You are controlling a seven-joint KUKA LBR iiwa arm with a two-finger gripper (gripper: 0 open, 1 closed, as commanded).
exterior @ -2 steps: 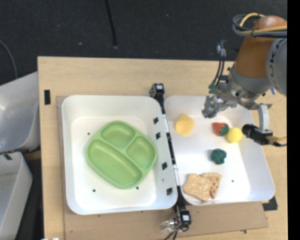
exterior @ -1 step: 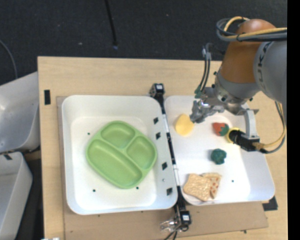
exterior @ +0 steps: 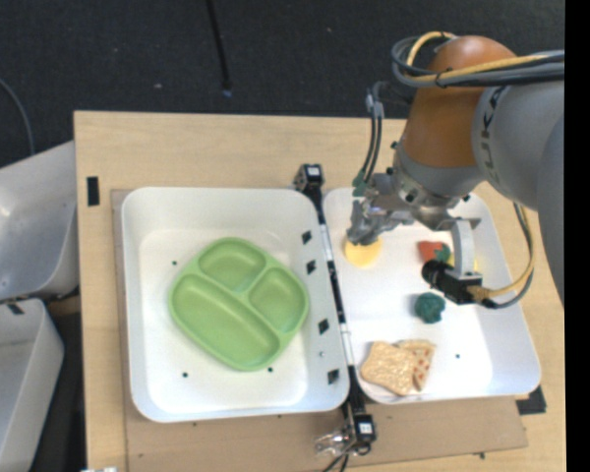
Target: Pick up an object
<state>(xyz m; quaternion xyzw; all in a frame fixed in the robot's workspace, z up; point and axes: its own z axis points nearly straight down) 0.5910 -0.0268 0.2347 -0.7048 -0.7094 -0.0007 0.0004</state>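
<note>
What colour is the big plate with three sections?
The plate is light green, seen in the camera view.

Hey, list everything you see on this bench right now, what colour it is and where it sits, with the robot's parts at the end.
shallow white bins: two, white, side by side on the bench
divided plastic plate: one, green, left bin
round yellow object: one, yellow, right bin, far left corner, under the gripper
small dark green object: one, right bin, middle
small orange-red object: one, right bin, partly behind the arm
toast-like slice: one, tan, right bin, near edge
arm: one, grey with orange band
gripper: one, above the yellow object
</note>
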